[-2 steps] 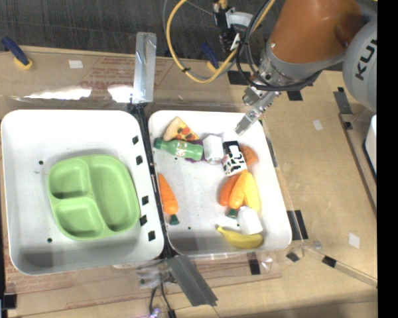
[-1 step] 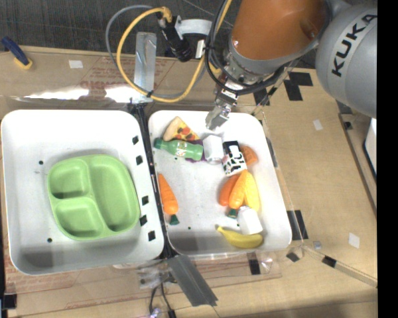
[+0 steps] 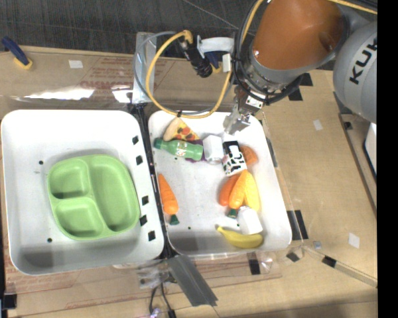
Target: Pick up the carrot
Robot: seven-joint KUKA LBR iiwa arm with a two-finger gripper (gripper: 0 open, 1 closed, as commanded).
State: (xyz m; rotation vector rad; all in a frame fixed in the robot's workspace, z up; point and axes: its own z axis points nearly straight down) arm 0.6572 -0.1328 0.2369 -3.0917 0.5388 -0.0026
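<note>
- A blue-and-yellow clip (image 3: 16,53) lies at the far left corner of the brown cardboard-covered bench (image 3: 318,171).
- The left shallow white plastic bin (image 3: 20,138) holds a light green three-compartment plastic tray (image 3: 91,195), set a little toward the near side of its floor.
- The right shallow white plastic bin (image 3: 198,204) stands just beside it, their inner walls touching.
- An orange toy carrot with a green stem end (image 3: 167,196) lies along the left wall of the right bin, roughly midway down, stem toward the near edge.
- A toy pizza slice (image 3: 178,130) sits at the far left corner of that bin, with a green plastic bottle (image 3: 180,149) lying on its side just in front of it.
- A small white container (image 3: 213,147) touches the bottle's right end; a black-and-white patterned box (image 3: 234,160) is beside it.
- A second orange carrot-like toy (image 3: 229,189) and a yellow oblong toy (image 3: 249,189) lie together near the right wall.
- A yellow toy banana (image 3: 240,238) rests along the near edge, a white piece (image 3: 249,220) touching it.
- The grey two-finger gripper (image 3: 237,122) hangs over the far right corner of the right bin, well apart from the left-wall carrot; whether its fingers are spread or pressed together I cannot tell.
</note>
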